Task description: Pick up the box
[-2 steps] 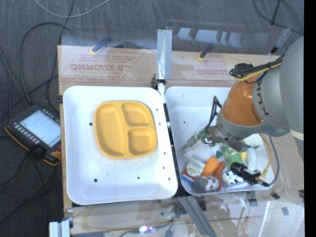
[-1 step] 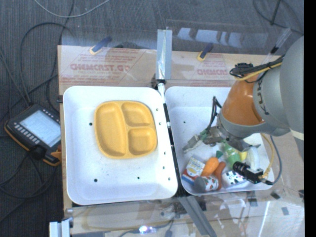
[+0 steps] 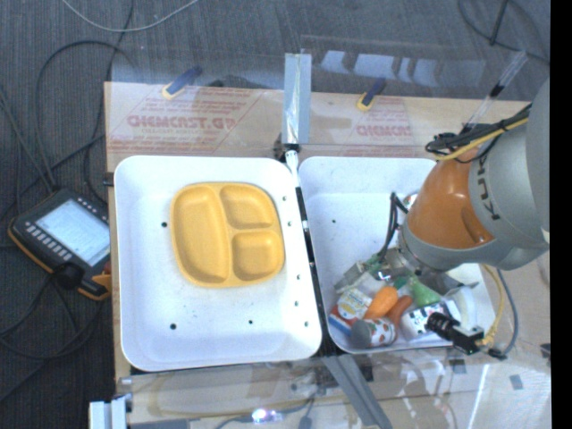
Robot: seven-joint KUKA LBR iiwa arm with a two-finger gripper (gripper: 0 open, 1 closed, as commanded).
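So here's me over the right bin point(image 3: 350, 206), arm point(image 3: 523, 195) coming in from the right edge of the frame, and the orange wrist band point(image 3: 451, 211) sitting right above the junk pile in that bin's lower half. My fingers are tucked under the wrist, so honestly I can't tell if they're spread or pressed together, or whether they're touching anything. The box point(image 3: 353, 304), as far as I can make out, is the little white carton with yellow and red print, tilted at the lower left end of the pile, near the bin's left wall and just left of my wrist. Right beside it is an orange carrot-shaped toy point(image 3: 384, 302), and below those, against the bin's bottom rim, a grey and red roundish thing point(image 3: 374, 332). A bit of green point(image 3: 420, 286) pokes out from under the wrist, too covered to identify. The upper half of this bin is bare white. Over in the left bin point(image 3: 134, 266) there's a yellow divided plate point(image 3: 228, 232) with three compartments, lying flat near the middle. Both bins sit on the tan table point(image 3: 179, 119), and a teach pendant point(image 3: 63, 235) lies on the carpet at far left.
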